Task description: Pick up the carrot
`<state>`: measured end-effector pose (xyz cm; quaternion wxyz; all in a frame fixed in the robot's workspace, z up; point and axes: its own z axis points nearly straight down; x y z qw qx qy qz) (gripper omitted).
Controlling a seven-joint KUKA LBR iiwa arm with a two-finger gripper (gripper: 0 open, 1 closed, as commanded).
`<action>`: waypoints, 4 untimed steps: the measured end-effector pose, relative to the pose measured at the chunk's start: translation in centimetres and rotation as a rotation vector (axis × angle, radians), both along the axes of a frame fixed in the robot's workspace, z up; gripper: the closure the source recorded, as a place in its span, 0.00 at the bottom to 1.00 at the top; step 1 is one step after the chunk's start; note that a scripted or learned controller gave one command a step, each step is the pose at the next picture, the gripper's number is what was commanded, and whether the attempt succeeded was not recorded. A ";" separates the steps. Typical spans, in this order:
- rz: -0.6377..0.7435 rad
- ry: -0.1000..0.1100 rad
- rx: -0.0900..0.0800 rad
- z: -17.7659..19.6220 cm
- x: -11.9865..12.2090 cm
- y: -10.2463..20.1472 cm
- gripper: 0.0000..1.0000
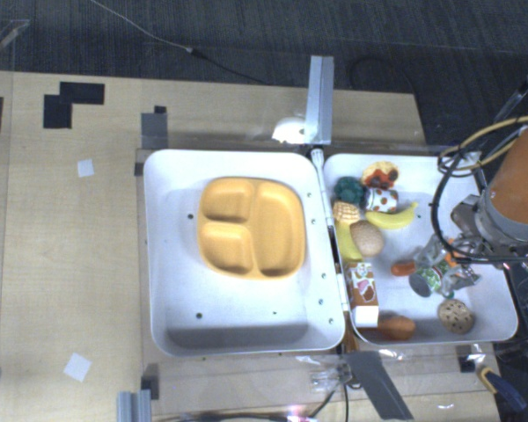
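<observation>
Where I saw the tool (446, 271): low in the right bin (508, 328), towards its right middle, among the play food.
Tool state: I could not tell whether it was apart or together; the wrist and cables hid it from above.
Arm (515, 192): it reached in from the right, its orange band over the bin's right edge.
Carrot (403, 269): I took it to be the small orange-red piece lying on the bin floor just left of the tool, with a bit of green between them; I could not see whether they touched.
Cookie (456, 316): just below the tool, near the bin's front right corner.
Brown oblong piece (394, 326): at the front wall, below the carrot.
Small carton (363, 288): against the left wall, left of the carrot.
Banana (394, 218): above the carrot, beside a beige oval piece (366, 237).
Left bin (176, 236): it held a yellow divided tray (251, 227).
Worktop (70, 280): pale wood, both bins side by side on it.
</observation>
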<state>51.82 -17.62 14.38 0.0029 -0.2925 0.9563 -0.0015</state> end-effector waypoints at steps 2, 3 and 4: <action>0.184 -0.005 0.000 0.4 0.3 0.9 1.00; 0.433 -0.004 -0.003 -4.5 -1.3 0.6 1.00; 0.228 -0.004 0.001 0.7 -2.8 8.4 1.00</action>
